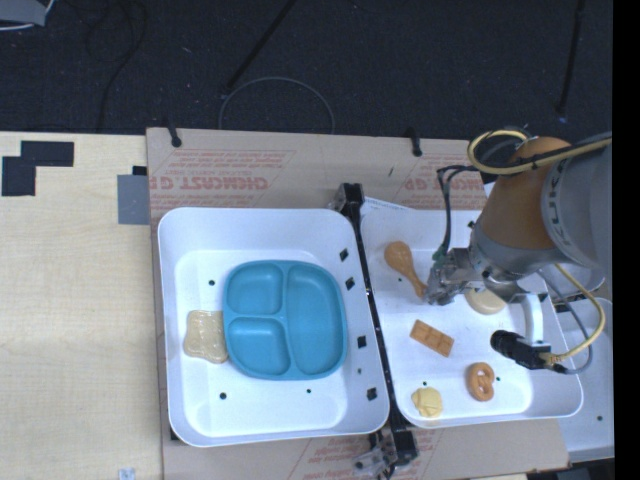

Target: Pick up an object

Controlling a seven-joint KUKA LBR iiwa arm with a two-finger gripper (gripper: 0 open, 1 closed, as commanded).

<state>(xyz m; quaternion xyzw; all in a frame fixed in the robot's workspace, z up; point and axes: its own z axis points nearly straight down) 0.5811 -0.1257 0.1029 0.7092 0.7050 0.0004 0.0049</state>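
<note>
My gripper [438, 290] is low in the right bin [560, 400], near its middle. Its tip sits right at the lower end of a tan wooden spoon-like piece [402, 261] that lies slanted in the bin's upper left. A cream round thing [487, 301] lies just right of the gripper, partly under the wrist. A brown rectangular cracker [431, 338] lies below the gripper. A pretzel [480, 380] and a small yellow lump [427, 401] rest near the front wall.
The left bin [185, 238] holds a blue divided plate [284, 319] with a pale toast-like slice [205, 336] at its left edge. A dark divider [362, 298] runs between the bins. The arm's orange band [520, 203] hangs over the right bin's back.
</note>
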